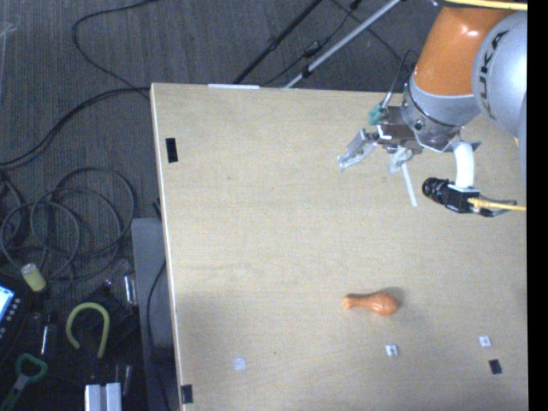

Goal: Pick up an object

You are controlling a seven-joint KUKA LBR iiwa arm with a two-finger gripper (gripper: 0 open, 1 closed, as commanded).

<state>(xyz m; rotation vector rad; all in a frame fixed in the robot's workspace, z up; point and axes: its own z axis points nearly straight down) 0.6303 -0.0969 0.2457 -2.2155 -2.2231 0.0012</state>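
The counter point(257, 255) is a broad, pale wooden top that takes up most of the view, with a few small black and white markers scattered on it. My arm point(479, 58) comes in from the upper right, grey with its orange band just above the wrist, and its upper part is cut off by the edge of the frame. A black fitting with a yellow cable point(458, 197) hangs just below the wrist.

The thing to pick up is a small orange object point(373, 303) lying flat on the counter toward the lower right. It is rounded and bulbous at its right end and narrows to a thin neck on the left, something like a tiny gourd or drumstick. It is too small and soft in outline for me to say what it is.

My hand point(377, 165) hangs over the upper right part of the counter, well apart from the orange object, which lies below it in the view. My two fingers point(351, 157) are spread, one angled out to the left and the other pointing down and to the right, and nothing sits between them. I cannot tell whether the fingertips touch the counter or hover above it.

On the dark floor to the left lie looped black cables point(68, 221) and a green hook-shaped tool point(86, 324).
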